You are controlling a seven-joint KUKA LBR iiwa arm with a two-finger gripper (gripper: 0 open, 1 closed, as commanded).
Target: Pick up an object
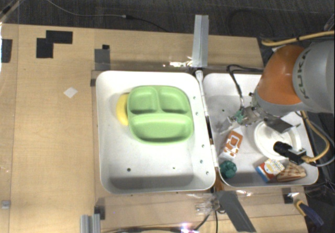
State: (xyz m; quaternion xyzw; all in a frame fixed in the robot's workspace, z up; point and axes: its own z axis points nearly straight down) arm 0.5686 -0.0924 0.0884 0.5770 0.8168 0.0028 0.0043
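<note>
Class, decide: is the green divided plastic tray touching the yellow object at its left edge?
Touching. In the camera view the green divided plastic tray overlaps the yellow object, which pokes out from under its left edge with no gap between them.

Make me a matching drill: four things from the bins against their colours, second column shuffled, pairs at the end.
Things:
1. divided tray
2. small ball
3. band on the arm
4. object half under the tray

Colours:
A. orange
B. yellow
C. light green
D. dark teal

Pairs: 1-C, 2-D, 3-A, 4-B
</note>
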